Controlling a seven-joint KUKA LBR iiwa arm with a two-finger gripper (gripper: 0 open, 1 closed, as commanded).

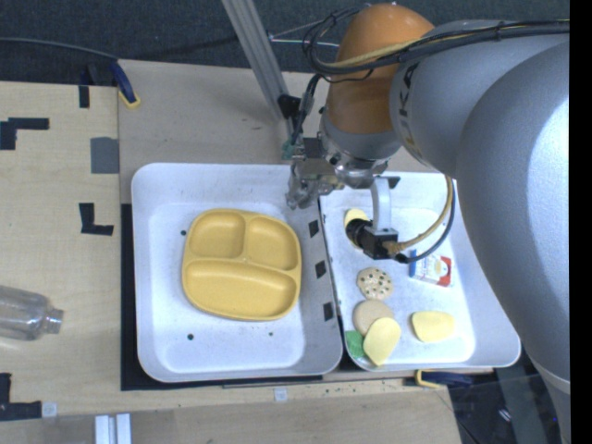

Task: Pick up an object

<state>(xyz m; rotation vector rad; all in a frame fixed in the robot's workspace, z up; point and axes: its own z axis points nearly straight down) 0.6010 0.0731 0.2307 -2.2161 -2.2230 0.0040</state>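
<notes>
Gripper (pixel 303 191) sits at the far end of the ridge between the two bins, just over the back corner of the left bin (pixel 157 248). Whether it is spread or pressed together I cannot tell from here; nothing visibly held.

Nearest thing: yellow divided plate (pixel 242 265), lying flat mid-bin, near the gripper but apart from it. Looks like stiff, light, glossy plastic. Too broad to span, so the raised rim at the corner closest to the gripper seems the only purchase, and it may slip.

Right bin (pixel 481 322) holds small pieces: speckled cookie (pixel 374 282), pale round lump (pixel 369 314), yellow wedge (pixel 432 326). Probably light and hard, easier to pinch across their width.
</notes>
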